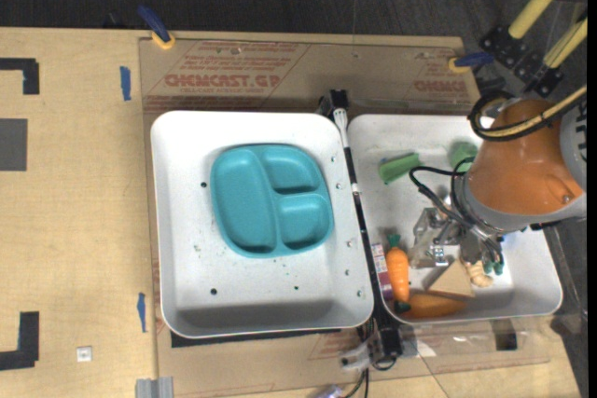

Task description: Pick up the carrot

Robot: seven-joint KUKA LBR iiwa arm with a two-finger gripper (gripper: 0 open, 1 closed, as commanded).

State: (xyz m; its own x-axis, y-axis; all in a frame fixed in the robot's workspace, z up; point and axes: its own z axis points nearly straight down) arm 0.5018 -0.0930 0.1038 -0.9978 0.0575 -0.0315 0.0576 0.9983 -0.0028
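**A:** Which step is in hand?

**B:** The approach, in my judgement. The arm [522,163] is reaching in from the right and hanging over the right bin [541,289]. The jaws' assembly [446,242] is sitting low above the bin floor, just right of the carrot [398,273].

**A:** Where exactly is the carrot lying?

**B:** In the right bin, at its near-left corner, close beside the left wall. It is lying on the floor with its length running far to near. A second orange piece [435,303] is lying just nearer, along the near wall; what it is, I cannot tell.

**A:** Are the jaws released or clenched?

**B:** I cannot tell. Wiring and metal parts are cluttering that area. Nothing is showing between them, so the carrot is not being held.

**A:** What is the next move calling for?

**B:** Shifting the jaws left until they are centred over the carrot, setting them across its narrow width, then descending. The wall is leaving little room, and a tan wedge [454,278] is lying just right of the carrot.

**A:** And the left bin [177,200]?

**B:** It is carrying a teal divided tray [270,198], well apart from the work.
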